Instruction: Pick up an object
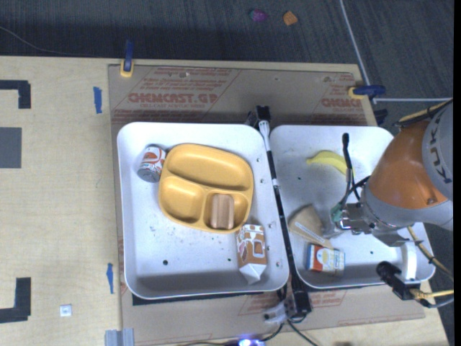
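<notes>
Over the right bin (374, 139), the robot's hand (344, 220), grip state impossible to tell, hangs above a small carton (325, 259) lying at its 7 o'clock, long axis running 3 to 9.

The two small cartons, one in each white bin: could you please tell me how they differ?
The brown-and-white carton lies in the left bin, beside the yellow divided tray; the white carton with orange print lies in the right bin, below the gripper. The brown one looks crumpled and longer; the other looks boxier. Both lie near their bins' front edges.
</notes>
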Controlling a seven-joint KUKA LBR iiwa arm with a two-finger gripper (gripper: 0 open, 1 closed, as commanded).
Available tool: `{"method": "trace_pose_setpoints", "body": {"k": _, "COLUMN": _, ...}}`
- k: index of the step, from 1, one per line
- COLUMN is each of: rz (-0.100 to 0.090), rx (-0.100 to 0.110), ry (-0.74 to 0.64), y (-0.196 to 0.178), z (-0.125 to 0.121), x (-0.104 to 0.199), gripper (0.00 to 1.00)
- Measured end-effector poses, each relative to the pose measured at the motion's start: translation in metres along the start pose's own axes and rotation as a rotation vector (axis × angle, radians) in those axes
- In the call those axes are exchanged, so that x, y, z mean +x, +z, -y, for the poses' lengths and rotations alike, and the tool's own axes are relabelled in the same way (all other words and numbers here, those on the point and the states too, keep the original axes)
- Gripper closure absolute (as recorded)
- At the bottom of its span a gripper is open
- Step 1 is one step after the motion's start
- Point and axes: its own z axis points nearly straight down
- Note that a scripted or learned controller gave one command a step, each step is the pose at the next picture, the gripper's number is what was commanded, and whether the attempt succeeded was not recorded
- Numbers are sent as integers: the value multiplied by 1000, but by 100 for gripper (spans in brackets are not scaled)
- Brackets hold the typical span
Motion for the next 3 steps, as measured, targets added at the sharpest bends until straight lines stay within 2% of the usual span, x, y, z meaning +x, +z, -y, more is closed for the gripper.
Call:
{"method": "trace_pose_setpoints", "body": {"k": 1, "rz": 0, "rx": 0, "ry": 0, "y": 0, "z": 0, "x": 0, "gripper": 0}}
{"method": "trace_pose_setpoints", "body": {"k": 2, "rz": -7, "rx": 7, "ry": -2, "y": 11, "z": 2, "x": 4, "gripper": 0}}
{"method": "trace_pose_setpoints", "body": {"k": 3, "rz": 7, "rx": -5, "ry": 2, "y": 0, "z": 0, "x": -1, "gripper": 100}}
